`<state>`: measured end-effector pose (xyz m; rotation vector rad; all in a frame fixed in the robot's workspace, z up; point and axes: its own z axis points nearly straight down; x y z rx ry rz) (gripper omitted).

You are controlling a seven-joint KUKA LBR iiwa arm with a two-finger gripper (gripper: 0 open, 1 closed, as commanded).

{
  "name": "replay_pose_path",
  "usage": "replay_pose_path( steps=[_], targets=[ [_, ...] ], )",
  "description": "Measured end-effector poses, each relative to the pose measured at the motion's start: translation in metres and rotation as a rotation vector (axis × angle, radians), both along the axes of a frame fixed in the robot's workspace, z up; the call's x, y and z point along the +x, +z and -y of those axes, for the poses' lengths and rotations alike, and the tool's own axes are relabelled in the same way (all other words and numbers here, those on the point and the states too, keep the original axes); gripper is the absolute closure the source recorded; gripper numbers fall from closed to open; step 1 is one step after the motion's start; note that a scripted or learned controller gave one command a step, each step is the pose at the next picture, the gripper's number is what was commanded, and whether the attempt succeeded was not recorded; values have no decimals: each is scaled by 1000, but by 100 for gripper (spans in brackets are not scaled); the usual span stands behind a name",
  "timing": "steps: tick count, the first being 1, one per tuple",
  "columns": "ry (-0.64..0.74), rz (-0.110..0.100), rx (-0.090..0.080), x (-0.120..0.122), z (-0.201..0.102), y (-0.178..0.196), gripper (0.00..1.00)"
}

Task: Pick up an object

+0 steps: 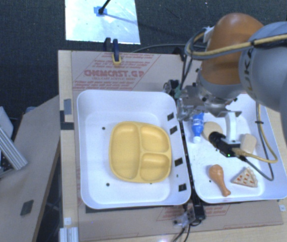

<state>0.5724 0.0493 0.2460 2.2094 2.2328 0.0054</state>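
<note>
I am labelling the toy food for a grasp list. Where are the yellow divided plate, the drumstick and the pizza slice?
yellow divided plate (139,152): camera view, on the ridge between its compartments.
drumstick (216,174): camera view, on its rounded meaty end.
pizza slice (245,178): camera view, on the middle of the wedge.

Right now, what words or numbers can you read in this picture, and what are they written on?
"CHEMCAST G P": large red letters on the brown paper-covered sheet under the two white bins; the last letters are uncertain.
Smaller red lines above and below it: too blurred to read.
Label on the small blue and white bottle in the right white bin: too small to read.
</note>
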Motion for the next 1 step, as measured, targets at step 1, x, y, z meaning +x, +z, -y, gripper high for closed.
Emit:
replay_pose_path(
  steps=[1],
  targets=[
    [0, -2, 0, -7, -59, -6, 100]
  ],
)
